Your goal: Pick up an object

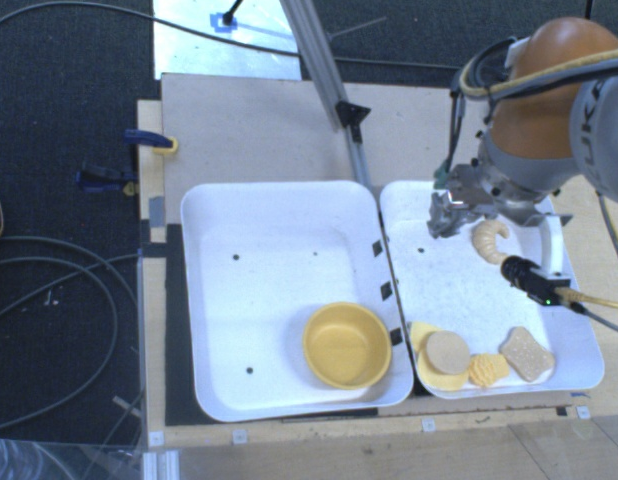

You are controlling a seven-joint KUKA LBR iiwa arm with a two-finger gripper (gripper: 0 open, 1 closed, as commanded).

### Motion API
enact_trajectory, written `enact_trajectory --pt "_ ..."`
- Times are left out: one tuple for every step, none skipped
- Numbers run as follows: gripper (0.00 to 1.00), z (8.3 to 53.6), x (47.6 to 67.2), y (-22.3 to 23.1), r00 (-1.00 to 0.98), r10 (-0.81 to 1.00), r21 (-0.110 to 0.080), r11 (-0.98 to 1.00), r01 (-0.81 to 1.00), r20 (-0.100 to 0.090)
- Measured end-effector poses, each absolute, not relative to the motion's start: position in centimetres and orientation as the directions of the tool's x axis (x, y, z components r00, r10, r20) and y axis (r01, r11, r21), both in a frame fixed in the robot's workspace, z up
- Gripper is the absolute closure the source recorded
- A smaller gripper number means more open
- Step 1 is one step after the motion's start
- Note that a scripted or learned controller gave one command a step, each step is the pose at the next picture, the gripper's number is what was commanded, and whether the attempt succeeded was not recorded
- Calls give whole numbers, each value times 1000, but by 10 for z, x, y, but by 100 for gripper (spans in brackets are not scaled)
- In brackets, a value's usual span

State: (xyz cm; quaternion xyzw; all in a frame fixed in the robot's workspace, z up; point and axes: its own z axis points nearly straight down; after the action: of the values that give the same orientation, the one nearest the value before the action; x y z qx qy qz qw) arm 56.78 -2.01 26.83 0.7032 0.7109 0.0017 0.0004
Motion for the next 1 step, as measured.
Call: enact_trajectory --pt "100 251 587 22 -9 1000 2 9 1000 1"
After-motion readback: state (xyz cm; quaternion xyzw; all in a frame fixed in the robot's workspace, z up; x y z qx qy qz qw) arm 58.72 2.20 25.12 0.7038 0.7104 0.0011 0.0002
